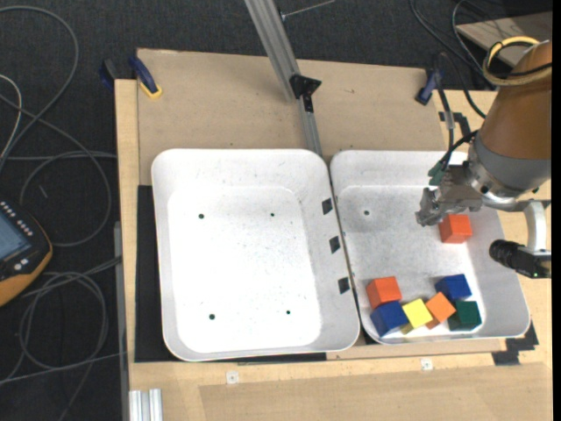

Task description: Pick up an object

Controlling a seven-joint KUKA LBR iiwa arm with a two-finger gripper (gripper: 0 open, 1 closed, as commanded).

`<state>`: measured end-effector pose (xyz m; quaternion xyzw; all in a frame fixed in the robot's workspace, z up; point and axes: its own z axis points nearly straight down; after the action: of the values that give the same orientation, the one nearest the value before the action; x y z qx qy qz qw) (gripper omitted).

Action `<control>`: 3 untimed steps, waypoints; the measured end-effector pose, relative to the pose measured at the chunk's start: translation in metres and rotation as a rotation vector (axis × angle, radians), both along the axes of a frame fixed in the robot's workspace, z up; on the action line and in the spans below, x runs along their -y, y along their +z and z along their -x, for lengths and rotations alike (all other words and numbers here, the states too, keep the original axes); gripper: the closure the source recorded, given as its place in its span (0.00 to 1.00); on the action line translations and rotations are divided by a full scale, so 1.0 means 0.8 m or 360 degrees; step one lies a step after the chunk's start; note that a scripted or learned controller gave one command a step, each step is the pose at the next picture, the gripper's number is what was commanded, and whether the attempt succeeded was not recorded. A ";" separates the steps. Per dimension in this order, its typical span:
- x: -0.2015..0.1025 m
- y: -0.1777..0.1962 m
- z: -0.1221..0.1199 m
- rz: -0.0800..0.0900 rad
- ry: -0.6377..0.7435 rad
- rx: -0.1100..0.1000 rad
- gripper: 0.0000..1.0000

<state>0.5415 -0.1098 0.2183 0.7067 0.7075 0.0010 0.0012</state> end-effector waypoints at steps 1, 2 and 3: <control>-0.075 0.002 -0.019 -0.0004 0.0011 -0.0002 1.00; -0.141 0.021 -0.046 -0.0004 0.0010 0.0001 1.00; -0.194 0.016 -0.076 -0.0004 0.0008 -0.0001 1.00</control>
<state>0.6026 0.0455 0.2310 0.7048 0.7094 0.0016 0.0000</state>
